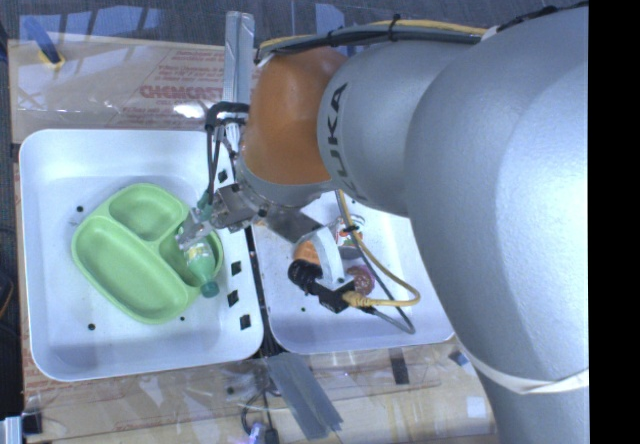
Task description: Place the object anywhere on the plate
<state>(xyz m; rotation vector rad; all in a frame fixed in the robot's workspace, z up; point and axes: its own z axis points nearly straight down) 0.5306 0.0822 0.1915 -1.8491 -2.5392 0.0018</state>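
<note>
Nearest to me, the left bin and the right bin sit side by side, rims touching.

In the left bin lies the green divided plate. A small clear bottle with a green cap rests in the plate's right-hand compartment, cap end toward me and reaching the plate's rim. The bottle is therefore over the plate and appears to bear on it.

The gripper stands right at the bottle's far end, touching it or very nearly. I cannot tell how wide it is open, nor whether it has hold of the bottle; the wrist hides the contact.

Judgement: the placement looks essentially made. What is left, as far as I can see, is the release, if not already done, and a clean withdrawal that does not drag the bottle off the rim.

In the right bin, a small brownish item lies well apart from the plate.

Farther back, the grey arm carries lettering reading "UKA", the first letter out of sight. Beyond the bins, a clear sheet bears red print — possibly "CHEMCAST", not certain.
</note>
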